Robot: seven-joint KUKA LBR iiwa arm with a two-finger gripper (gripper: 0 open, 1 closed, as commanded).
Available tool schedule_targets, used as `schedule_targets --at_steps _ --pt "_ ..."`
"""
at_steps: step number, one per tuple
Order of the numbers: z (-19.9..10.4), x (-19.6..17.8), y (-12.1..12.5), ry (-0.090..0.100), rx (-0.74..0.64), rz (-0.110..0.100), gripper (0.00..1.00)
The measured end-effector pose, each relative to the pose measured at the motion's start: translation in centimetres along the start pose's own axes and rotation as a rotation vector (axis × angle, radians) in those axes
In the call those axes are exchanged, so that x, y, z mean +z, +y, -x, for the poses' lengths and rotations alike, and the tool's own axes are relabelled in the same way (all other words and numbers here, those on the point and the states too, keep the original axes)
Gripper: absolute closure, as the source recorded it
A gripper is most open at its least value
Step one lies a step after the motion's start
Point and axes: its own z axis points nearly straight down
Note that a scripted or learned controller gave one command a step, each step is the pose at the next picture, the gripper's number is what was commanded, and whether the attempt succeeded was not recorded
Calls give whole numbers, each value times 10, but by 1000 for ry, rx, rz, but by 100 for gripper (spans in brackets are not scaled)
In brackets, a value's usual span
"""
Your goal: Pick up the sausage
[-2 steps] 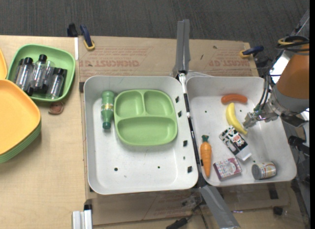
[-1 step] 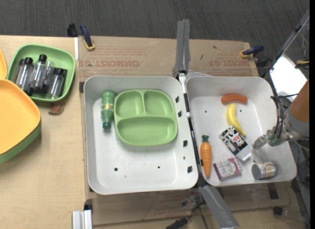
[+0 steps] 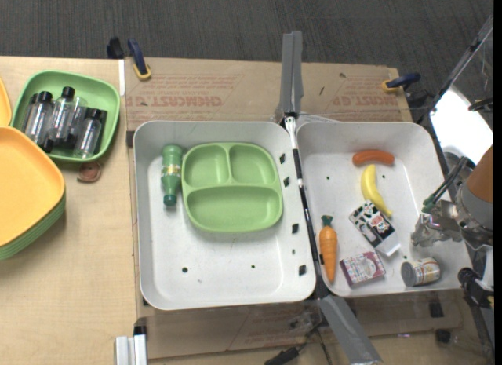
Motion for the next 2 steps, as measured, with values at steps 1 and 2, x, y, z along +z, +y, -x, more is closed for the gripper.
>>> schedule_targets --at_steps 1,2 --pt "-19 -26 -5 0 -389 1 100" --pt "0 0 -1 1 -413 -2 100"
